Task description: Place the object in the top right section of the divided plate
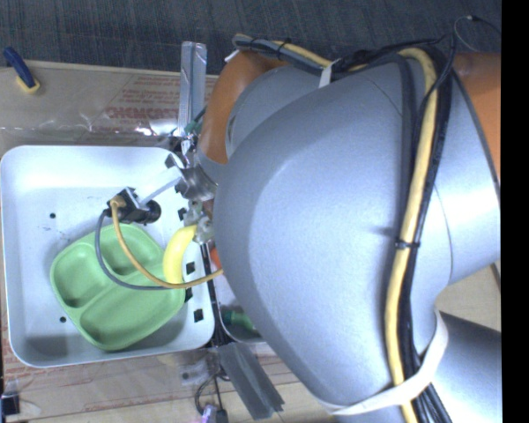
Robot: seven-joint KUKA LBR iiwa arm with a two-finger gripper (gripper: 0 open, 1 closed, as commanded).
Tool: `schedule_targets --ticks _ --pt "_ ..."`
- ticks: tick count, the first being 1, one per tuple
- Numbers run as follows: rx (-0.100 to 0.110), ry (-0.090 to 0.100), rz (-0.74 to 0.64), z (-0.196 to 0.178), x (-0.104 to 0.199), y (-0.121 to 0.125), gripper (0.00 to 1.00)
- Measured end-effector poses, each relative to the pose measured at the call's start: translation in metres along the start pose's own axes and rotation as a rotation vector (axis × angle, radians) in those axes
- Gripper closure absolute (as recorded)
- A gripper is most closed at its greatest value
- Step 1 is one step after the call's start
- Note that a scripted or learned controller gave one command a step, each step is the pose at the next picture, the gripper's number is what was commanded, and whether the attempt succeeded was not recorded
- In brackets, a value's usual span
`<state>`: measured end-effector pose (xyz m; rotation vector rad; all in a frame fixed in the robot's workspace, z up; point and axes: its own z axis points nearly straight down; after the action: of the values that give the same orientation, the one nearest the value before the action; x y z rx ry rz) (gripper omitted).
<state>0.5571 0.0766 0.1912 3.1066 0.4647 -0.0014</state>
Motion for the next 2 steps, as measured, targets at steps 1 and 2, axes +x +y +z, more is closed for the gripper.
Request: schedule_targets --ticks 1,2 --pt "0.002 0.000 -0.309 -0.127 -0.030 -0.027 1.00" --pt "0.000 -0.002 -0.095 -0.092 0.009 -0.043 1.00"
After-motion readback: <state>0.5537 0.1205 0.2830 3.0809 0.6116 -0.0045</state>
